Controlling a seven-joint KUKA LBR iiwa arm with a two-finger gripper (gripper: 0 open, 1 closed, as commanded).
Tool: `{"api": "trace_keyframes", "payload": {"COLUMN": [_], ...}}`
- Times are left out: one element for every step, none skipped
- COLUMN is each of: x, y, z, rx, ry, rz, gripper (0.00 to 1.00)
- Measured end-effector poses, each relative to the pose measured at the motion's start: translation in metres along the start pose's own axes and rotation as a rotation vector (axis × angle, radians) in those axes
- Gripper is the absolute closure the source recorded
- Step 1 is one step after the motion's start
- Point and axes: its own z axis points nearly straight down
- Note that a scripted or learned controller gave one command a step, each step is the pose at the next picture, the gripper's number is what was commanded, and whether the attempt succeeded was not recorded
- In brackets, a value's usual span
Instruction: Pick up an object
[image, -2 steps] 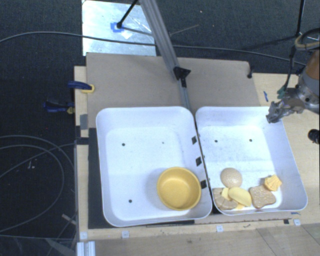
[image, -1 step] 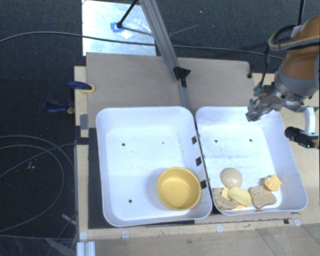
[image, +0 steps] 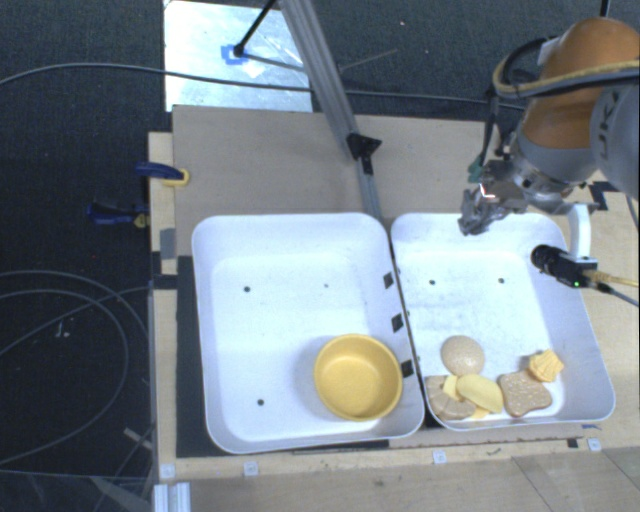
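Above right bin (image: 500, 290) far rim — arm (image: 570, 110) angled down-left.

The arm (image: 585, 90) is cut off by the right edge and the top of the view, so only its orange band and wrist show, and the gripper (image: 478, 218) at its tip is a small dark blur over the far rim of the right bin (image: 500, 290). In that bin's near corner, a round biscuit (image: 449, 403) lies partly hidden under the banana (image: 473, 391) and the tan ball (image: 462, 354). The surface (image: 260, 160) runs out of view at the bottom edge.
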Motion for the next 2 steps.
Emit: {"api": "trace_keyframes", "payload": {"x": [0.053,0.097], "y": [0.007,0.017], "z": [0.013,0.018], "rx": [0.002,0.001], "ry": [0.0,0.0], "rz": [0.001,0.002], "gripper": [1.0,1.0]}}
